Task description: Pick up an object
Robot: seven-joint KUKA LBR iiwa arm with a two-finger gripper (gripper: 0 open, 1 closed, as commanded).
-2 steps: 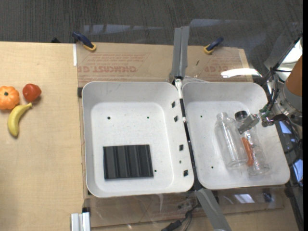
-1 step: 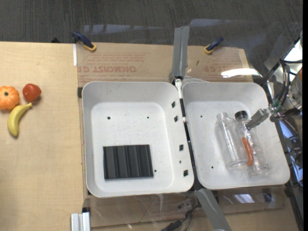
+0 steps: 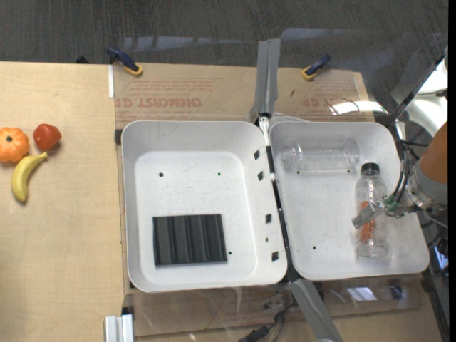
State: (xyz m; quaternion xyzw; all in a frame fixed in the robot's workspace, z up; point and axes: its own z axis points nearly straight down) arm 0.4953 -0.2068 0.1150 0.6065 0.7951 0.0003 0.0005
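Clear plastic is what the coming move turns on: a see-through bottle (image 3: pixel 371 212) with a dark cap lies in the right bin (image 3: pixel 313 258), close to that bin's right wall and toward its near right corner. Its long axis runs roughly from the far side of the bin to the near side, cap toward the far wall, base toward the near rim.

From the right edge of the bin the tool (image 3: pixel 372 215) reaches in, so it comes at the bottle crosswise to that long axis. Its orange-tipped end sits right at the bottle's middle, overlapping it in the camera view. Whether it is touching the plastic or hanging just above cannot be told. Nor can I tell how far the tool is spread, or whether it has hold of anything; the transparent body and the slanted view blur that.

A second clear object, a tube-like container (image 3: pixel 322 159), lies along the far wall of the same bin, its length running side to side, well apart from the tool. In the left bin (image 3: pixel 142 191) a dark ribbed block (image 3: pixel 189 239) rests near the near left corner, farther still.

My judgement: the bottle is the nearest candidate by a wide margin, and a grasp across its narrow width suits the tool's line of approach. Smooth, round plastic may roll or slip toward the right wall.
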